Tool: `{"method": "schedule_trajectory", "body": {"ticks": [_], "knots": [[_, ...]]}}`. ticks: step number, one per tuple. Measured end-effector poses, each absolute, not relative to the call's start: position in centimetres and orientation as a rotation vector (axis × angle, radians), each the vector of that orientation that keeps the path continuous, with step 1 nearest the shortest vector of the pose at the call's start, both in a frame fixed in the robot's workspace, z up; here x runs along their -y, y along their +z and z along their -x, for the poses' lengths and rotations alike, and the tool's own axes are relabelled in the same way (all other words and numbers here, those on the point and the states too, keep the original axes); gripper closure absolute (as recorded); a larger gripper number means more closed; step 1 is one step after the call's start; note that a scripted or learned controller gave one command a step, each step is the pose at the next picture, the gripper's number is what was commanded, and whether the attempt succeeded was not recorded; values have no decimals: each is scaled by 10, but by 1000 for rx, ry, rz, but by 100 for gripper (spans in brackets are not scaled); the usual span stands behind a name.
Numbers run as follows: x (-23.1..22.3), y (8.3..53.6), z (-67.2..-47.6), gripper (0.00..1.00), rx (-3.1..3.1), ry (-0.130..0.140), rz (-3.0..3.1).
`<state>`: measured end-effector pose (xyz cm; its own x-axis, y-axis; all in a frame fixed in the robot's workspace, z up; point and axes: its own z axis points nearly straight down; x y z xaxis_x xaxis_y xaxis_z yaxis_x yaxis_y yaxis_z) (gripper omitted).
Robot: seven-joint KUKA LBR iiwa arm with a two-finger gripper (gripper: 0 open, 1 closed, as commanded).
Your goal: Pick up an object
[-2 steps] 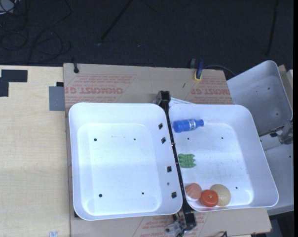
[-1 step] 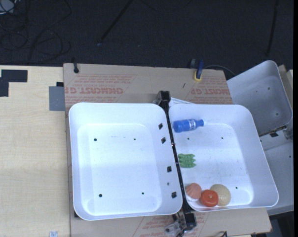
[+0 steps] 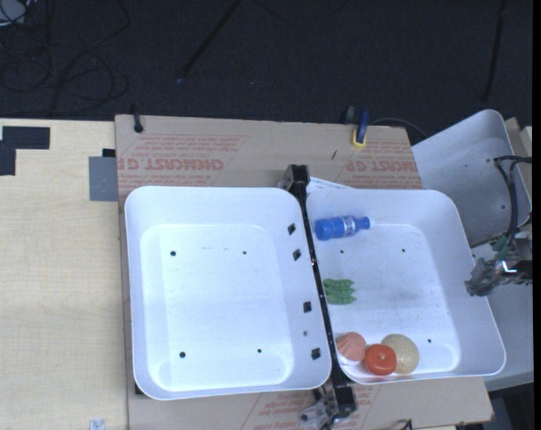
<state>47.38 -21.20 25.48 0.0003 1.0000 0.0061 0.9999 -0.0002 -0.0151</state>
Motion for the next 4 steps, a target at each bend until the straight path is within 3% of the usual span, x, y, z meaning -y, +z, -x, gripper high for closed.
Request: {"method": "schedule_trajectory", "body": {"ticks": [3,4], "knots": [[216,291,-475,100,2214,6,2217],[214,321,-476,100,2225,0,2219]]}}
